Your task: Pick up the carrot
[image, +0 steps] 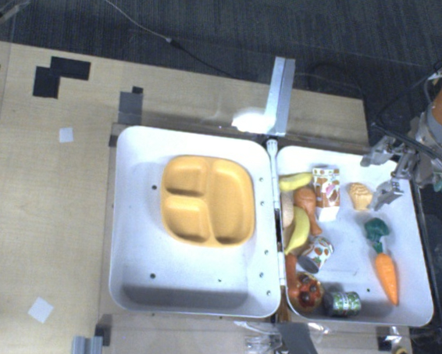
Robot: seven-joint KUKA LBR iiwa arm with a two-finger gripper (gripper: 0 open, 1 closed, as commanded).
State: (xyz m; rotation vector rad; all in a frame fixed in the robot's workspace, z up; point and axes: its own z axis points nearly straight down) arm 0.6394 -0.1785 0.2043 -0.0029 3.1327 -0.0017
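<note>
The carrot (386,277) lies in the right bin (421,256) near its right wall, orange with a green leafy top pointing toward the back. My gripper (383,174) hovers over the back right corner of that bin, above and behind the carrot, apart from it. Its two fingers are spread open and nothing is between them. The orange-banded wrist sits just behind it at the right edge.
The right bin also holds two bananas (298,227), a small carton (326,187), a bread roll (359,196), a green can (342,303) and other toy food along its left side. A yellow divided plate (207,200) sits in the left bin (133,226).
</note>
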